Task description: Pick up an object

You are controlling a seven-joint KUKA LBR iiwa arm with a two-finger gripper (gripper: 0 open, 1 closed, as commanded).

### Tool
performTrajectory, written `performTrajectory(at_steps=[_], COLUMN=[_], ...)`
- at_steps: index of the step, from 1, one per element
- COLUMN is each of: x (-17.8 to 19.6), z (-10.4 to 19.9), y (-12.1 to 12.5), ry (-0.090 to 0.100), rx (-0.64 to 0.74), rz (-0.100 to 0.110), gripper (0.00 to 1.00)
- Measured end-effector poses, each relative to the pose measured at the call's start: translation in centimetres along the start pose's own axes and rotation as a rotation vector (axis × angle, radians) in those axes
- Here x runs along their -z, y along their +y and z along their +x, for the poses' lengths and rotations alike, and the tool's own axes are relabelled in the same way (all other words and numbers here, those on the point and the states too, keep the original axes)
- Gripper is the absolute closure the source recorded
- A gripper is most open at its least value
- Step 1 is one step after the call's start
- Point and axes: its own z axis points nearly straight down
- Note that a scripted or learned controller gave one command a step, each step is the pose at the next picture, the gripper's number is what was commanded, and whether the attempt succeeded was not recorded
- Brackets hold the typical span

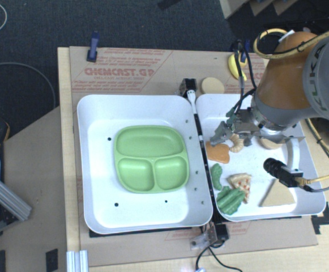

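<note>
Two shallow white plastic bins sit side by side on the bench. The left bin (90, 152) holds one thing, a smooth pale-green plastic plate (151, 157) with three rounded compartments. The right bin (308, 205) holds a scatter of small toy food: one flat orange piece (218, 153), one slim green pod (216, 175), one ribbed green bunch (230, 200), one pizza-like wedge (240, 181) and one tan triangular slice (278, 194), all lying apart or just touching near the bin's front. The metal two-finger gripper (227, 130) hangs just above the orange piece, fingers spread apart with nothing between them, below the grey arm's orange band (286, 78).
</note>
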Motion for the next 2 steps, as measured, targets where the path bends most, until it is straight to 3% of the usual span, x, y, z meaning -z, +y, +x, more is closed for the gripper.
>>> performTrajectory(at_steps=[1, 2], x=[6.03, 6.81], z=[8.32, 8.11], y=[-3.29, -3.14], ry=[-0.001, -0.001], rx=[0.002, -0.001], rz=[-0.007, -0.007], gripper=[0.0, 1.0])
